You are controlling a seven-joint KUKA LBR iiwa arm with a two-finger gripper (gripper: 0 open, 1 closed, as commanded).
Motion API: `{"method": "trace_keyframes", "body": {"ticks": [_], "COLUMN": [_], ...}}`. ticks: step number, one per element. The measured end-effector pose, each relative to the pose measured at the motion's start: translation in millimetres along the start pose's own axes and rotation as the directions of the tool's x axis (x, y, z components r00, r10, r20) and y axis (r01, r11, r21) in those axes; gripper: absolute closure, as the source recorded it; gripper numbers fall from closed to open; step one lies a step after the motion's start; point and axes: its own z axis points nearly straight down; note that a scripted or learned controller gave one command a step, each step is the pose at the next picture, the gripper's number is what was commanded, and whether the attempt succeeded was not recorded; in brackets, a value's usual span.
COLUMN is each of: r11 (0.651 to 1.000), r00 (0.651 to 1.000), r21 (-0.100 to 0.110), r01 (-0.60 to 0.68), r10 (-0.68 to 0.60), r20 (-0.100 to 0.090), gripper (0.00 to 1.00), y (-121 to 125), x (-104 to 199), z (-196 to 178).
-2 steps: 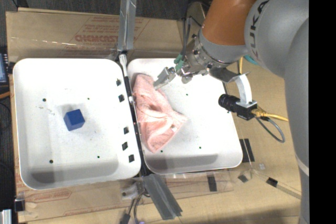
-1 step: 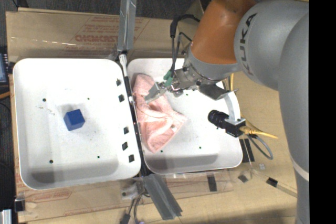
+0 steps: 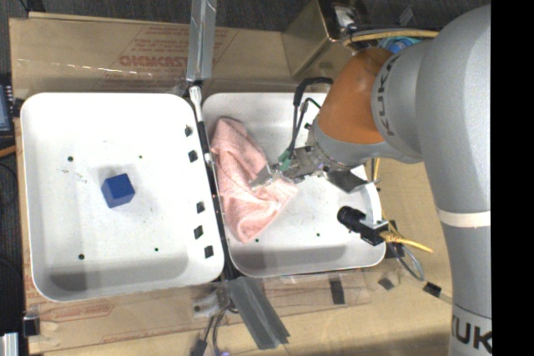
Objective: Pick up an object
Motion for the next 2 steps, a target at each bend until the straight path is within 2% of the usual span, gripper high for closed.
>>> {"method": "trace_keyframes", "body": {"ticks": [1,2], "r11": [1.0,0.999], "r00": [1.0,0.999], "r21": [-0.003,-0.001], "r01": [0.031,0.035], "r10": [-0.031,-0.035], "r20": [0.001,-0.001], "gripper": [0.0,1.0], "y": [9.9,10.0], "x": [11.5,12.1], "z": [33.4,23.4]}}
